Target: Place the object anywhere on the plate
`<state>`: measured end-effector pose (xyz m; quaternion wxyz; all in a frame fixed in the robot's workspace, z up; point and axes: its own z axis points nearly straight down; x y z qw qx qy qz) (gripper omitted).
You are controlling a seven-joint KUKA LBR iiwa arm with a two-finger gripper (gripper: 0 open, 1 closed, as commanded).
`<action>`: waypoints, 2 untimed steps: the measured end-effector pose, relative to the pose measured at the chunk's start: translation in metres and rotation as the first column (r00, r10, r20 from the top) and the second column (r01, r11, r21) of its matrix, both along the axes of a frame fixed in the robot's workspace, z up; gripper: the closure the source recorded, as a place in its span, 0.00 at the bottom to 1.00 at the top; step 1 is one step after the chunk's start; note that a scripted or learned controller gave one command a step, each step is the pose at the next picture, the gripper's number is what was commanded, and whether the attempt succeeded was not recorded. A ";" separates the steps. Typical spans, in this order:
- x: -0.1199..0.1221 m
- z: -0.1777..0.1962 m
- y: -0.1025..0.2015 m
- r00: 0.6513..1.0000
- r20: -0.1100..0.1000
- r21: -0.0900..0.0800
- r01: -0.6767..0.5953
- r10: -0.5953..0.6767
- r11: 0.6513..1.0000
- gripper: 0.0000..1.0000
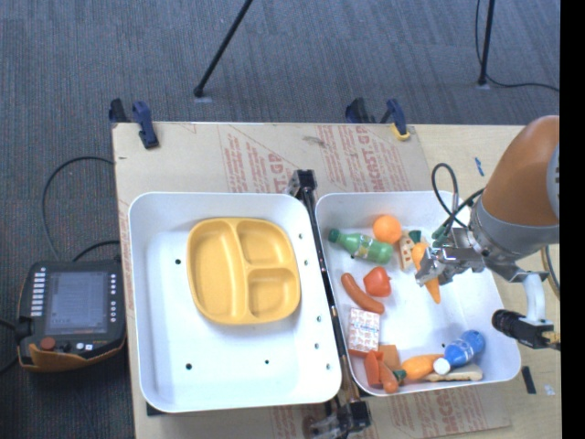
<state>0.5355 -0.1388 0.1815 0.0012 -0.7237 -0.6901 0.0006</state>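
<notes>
Orange carrot (426,276) hangs slanted, tip downward, pinched between the closed pincer (437,265) fingers above the right bin (494,291), while the yellow plate (243,270) lies well leftward.

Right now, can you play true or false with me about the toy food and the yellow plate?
1. The yellow plate lies in the left bin. True.
2. The plate has three compartments. True.
3. A toy carrot sits on the plate. False: the plate holds no food; the carrot is over the right bin, at the gripper.
4. The green bottle is in the left bin. False: it lies in the right bin.
5. The blue bottle lies near the right bin's front corner. True.
</notes>
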 end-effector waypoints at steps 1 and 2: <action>0.006 0.018 0.111 1.000 0.000 0.002 0.023 -0.023 1.000 1.00; 0.048 0.041 0.188 1.000 0.000 0.000 -0.020 0.020 1.000 1.00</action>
